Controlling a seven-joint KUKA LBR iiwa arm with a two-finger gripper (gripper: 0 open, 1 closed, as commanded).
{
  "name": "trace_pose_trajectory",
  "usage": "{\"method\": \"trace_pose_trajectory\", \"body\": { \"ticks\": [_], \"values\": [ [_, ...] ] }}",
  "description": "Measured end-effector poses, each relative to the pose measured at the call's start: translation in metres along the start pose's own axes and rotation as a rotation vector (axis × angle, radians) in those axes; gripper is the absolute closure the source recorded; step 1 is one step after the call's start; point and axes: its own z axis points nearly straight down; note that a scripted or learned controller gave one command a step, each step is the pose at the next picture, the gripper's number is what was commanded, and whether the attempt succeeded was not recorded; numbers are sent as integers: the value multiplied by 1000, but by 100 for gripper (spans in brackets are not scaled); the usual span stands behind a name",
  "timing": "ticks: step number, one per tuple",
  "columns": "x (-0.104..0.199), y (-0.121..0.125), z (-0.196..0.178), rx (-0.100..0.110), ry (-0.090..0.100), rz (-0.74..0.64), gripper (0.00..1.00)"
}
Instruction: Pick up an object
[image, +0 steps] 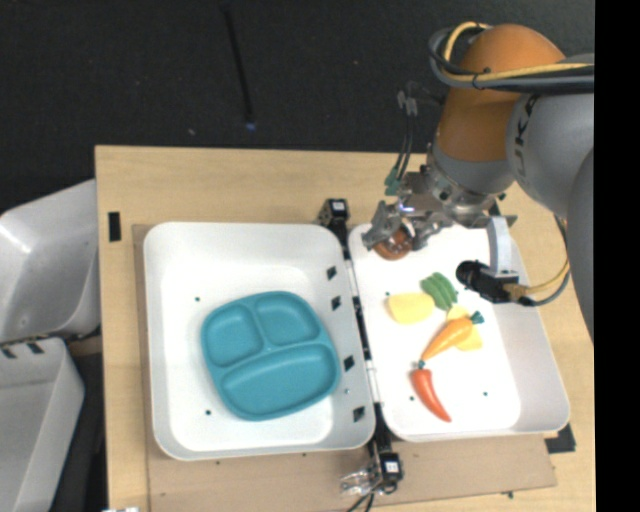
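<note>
One small brown rounded object (396, 245) sits right under the jaws (392, 232) at the far corner of the right white plastic bin (530, 400), so close beneath the tips that I cannot tell whether they are spread, pressed together or pinching it. Nearest beyond it, toward the camera and slightly outward, lie the pale yellow toy piece (408, 307) and the green toy vegetable (438, 289). Farther the same way lies the orange toy carrot (447, 340), long axis slanting away from the jaws.
</note>
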Motion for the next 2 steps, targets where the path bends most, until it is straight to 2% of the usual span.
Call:
{"method": "trace_pose_trajectory", "body": {
  "ticks": [1,2],
  "values": [
    [39,21,18,2,-1,2,100],
    [89,37,18,0,0,1,100]
  ]
}}
